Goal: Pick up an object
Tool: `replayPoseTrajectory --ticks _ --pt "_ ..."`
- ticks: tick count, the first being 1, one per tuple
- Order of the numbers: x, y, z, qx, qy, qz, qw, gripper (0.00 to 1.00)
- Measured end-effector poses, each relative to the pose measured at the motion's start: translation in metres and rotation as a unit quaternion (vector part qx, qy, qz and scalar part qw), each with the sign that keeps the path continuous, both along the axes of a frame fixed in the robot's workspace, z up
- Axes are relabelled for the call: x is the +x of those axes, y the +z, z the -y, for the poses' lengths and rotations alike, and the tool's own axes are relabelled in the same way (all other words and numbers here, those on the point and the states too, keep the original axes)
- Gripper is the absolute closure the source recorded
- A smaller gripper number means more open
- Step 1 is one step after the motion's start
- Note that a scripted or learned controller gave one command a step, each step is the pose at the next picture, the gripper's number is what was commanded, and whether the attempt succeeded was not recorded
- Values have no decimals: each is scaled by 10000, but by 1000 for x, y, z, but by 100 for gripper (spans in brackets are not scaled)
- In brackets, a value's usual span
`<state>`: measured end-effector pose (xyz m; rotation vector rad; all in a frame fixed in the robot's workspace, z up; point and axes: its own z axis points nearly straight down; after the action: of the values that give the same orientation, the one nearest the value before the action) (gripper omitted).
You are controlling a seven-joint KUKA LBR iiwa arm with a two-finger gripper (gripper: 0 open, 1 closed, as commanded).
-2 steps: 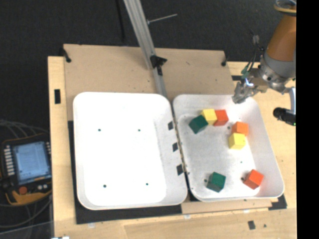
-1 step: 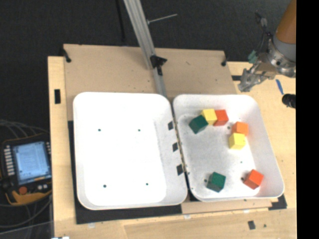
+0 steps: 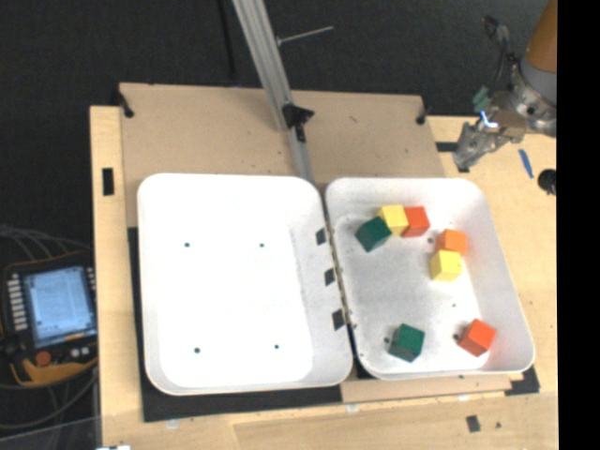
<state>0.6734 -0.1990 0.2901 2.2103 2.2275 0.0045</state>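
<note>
Seven blocks sit in the right bin (image 3: pixel 497 251), none of them lifted; the pick is not yet begun as far as I can judge. My gripper (image 3: pixel 472 148) hangs above the bench just outside the bin's far right corner, over bare board, with nothing between its parts that I can make out. Whether it is open or closed I cannot tell (too small and blurred at this slant).

Layout: a green block (image 3: pixel 372 234), a yellow block (image 3: pixel 395 218) and a red block (image 3: pixel 415 220) crowd together near the far wall, touching or nearly so. An orange block (image 3: pixel 454 241) sits against a second yellow block (image 3: pixel 446 265) toward the right wall. A second green block (image 3: pixel 407 342) stands alone near the front wall, and an orange-red block (image 3: pixel 477 337) lies close to the front right corner.

Room: the lone green block has open floor on all sides, so I judge it the easiest target. The clustered ones leave little gap for a clean approach. The corner block risks a knock on the rim. The left bin (image 3: pixel 159 279) holds no blocks.
</note>
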Motion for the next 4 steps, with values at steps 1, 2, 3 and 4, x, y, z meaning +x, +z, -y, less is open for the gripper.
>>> replayPoseTrajectory --ticks 1,2,3,4 --pt "-2 2 -47 2 -10 -17 10000 100" --pt "2 -14 -97 0 -22 -24 10000 100" --pt "-6 -32 -142 -2 -14 -30 10000 100" --pt "-18 -34 -186 6 -9 -28 10000 100"
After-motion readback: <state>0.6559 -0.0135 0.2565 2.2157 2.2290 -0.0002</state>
